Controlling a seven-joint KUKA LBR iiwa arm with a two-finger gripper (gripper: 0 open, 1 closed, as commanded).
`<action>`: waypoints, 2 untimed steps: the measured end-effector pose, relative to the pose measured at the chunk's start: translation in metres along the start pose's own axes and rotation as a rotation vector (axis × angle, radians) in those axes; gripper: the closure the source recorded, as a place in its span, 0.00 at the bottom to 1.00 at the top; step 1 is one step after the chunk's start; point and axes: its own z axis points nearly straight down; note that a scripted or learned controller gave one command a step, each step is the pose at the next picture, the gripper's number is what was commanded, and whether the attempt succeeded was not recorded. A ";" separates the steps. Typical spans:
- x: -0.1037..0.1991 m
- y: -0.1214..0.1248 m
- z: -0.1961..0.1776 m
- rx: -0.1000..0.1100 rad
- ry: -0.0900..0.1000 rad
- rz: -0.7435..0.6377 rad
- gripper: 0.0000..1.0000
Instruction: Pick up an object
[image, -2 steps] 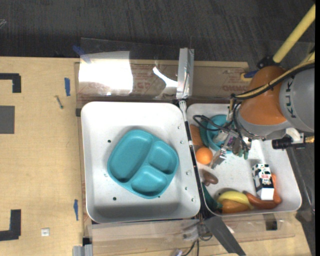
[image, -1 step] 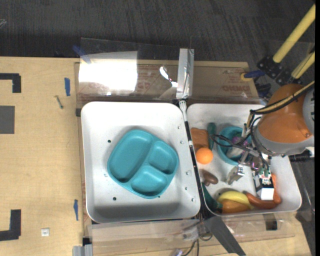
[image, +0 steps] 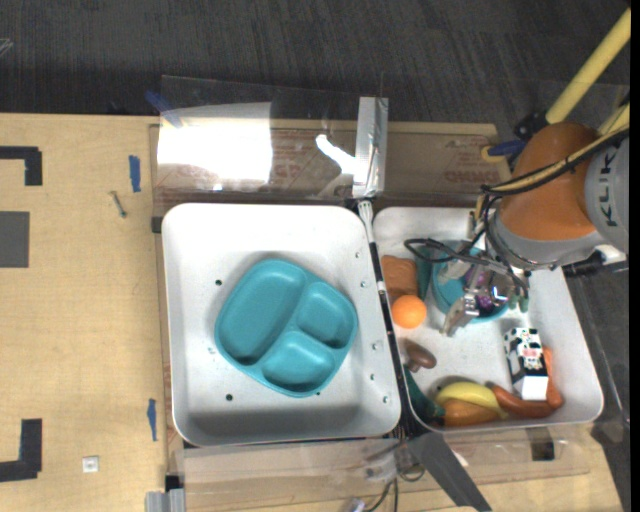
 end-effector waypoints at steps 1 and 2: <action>-0.013 0.020 0.013 0.000 -0.013 0.125 0.00; 0.061 -0.007 0.012 0.001 -0.010 0.111 0.00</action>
